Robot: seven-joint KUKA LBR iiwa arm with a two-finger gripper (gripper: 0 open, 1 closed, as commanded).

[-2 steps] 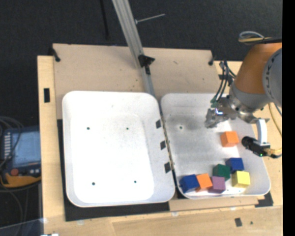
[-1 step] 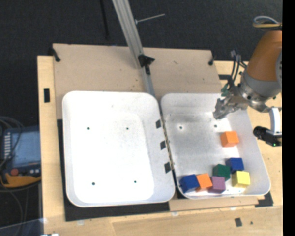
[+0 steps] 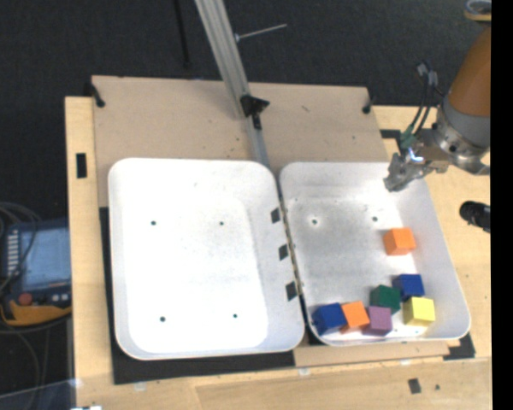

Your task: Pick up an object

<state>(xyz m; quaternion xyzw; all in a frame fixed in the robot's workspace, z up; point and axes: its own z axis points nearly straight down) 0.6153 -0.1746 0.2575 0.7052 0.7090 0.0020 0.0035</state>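
Hand point(image 3: 399, 176) sits over the far right corner of the right bin point(image 3: 342, 196), just inside the rim, w/ nothing seen in its grip. Too small and blurry from here to tell whether it's open or closed. Arm point(image 3: 467, 92) is cut off at the right side, so just the orange band and grey wrist show, plus some cables by the wrist.

7 blocks in the right bin, all apart from the hand. 1 orange block point(image 3: 399, 241) lies alone, mid right side. Other 6 crowd the near right corner: blue block point(image 3: 328, 317), a 2nd orange one point(image 3: 355, 314), purple block point(image 3: 380, 319), green block point(image 3: 386, 297), a darker blue one point(image 3: 408, 285) and yellow block point(image 3: 421, 310). Several touch or overlap, edges hard to separate.

Left bin point(image 3: 197, 254) is white w/ a few dark dots. Slanted metal post point(image 3: 227, 49) rises behind the bins from the tabletop point(image 3: 81, 229). Small screen device point(image 3: 38, 267) w/ cables at far left, partly cut off.
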